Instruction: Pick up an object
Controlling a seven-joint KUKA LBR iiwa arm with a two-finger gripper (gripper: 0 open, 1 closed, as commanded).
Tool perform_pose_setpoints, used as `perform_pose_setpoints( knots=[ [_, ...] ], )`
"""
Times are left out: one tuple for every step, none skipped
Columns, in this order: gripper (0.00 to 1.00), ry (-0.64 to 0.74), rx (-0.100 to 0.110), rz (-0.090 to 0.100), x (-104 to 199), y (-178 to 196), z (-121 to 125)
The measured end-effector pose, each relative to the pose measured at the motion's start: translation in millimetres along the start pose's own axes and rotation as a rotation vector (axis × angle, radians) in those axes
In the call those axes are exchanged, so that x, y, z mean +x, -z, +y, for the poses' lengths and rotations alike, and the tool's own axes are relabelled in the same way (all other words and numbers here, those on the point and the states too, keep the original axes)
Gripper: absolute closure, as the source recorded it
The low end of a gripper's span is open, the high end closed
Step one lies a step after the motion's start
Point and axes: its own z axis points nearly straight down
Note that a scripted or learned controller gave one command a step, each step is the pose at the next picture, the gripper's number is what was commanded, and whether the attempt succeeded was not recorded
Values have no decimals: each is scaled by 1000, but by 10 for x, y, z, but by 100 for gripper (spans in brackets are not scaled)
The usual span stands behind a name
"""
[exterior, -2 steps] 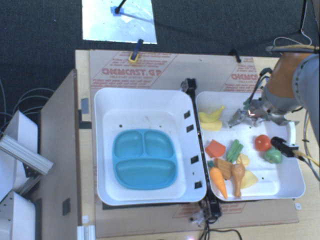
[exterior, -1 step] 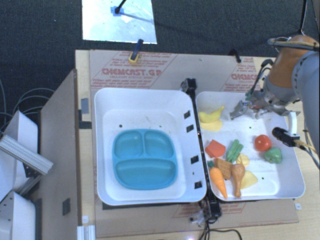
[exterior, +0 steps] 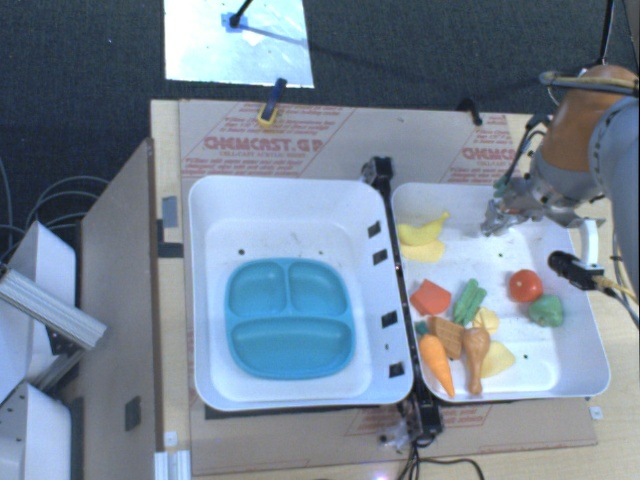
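Dark carpet surrounds a wooden bench (exterior: 120, 268) that carries two shallow white bins side by side. Inside the left bin (exterior: 215, 203) lies a blue divided plate (exterior: 290, 318), near the middle. Toy food is scattered across the right bin (exterior: 590, 363): a banana (exterior: 424, 231) near the far left corner, a red block (exterior: 431, 296), green beans (exterior: 468, 301), a carrot (exterior: 436, 363) and a drumstick (exterior: 475, 353) along the near edge, a tomato (exterior: 525, 286) and a green pepper (exterior: 546, 311) toward the right edge.

From the right, the grey arm (exterior: 590, 138) reaches in, and its gripper (exterior: 497, 218) hangs low over the far part of the right bin. Whether it is open or closed cannot be told from this angle, and nothing is visibly held.

Judging by this, the step is the approach, with no object yet chosen. Nearest the gripper is the banana, to its left; the tomato sits nearer the front right. The next move calls for lining up over one item and descending.
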Motion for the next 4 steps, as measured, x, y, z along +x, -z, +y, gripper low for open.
perform_pose_setpoints(
  knots=[
    [0, 2, 1, 0, 4, -4, -1],
    [0, -3, 3, 2, -188, -118, 122],
    [100, 0, 0, -1, -187, 3, 131],
    [0, 2, 0, -1, -182, 0, 132]
  ],
)
